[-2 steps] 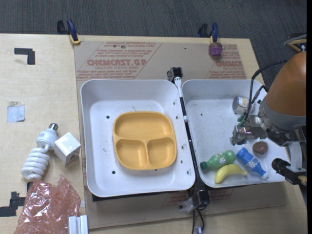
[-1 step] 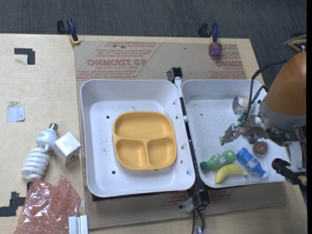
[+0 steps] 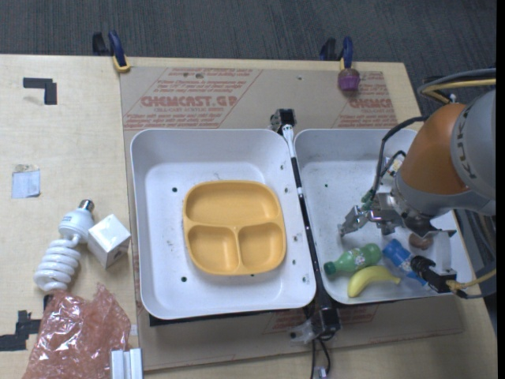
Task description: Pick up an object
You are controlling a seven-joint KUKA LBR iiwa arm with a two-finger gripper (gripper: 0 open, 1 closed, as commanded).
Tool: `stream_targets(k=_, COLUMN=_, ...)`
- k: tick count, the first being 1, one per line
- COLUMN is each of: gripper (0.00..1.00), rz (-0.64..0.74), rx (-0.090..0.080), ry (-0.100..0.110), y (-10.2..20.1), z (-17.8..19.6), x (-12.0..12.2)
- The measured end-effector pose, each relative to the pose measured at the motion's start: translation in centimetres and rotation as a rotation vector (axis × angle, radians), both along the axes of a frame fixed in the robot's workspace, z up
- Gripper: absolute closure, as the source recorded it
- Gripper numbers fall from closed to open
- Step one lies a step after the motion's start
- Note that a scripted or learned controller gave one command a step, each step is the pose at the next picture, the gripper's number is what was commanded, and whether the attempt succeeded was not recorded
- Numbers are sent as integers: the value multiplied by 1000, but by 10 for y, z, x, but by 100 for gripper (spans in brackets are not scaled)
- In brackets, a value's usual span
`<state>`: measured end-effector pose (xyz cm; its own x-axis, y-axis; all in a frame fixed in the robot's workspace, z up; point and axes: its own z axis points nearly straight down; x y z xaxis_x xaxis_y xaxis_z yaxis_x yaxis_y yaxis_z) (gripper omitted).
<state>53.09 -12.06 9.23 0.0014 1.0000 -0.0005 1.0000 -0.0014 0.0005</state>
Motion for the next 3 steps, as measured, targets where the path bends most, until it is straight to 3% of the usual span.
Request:
stream_targets(k=1, gripper=0, rz=-1, rx=1, ry=1, y=16, z=0, x=-54)
stream_targets(k=2, gripper=100, rz=-2, rx=0, ry=-2, y=15, z=10, x=-52)
stream_targets(k=3, gripper=100, rz=3, rx=0, ry=-1, y=73, z=100, x=-25)
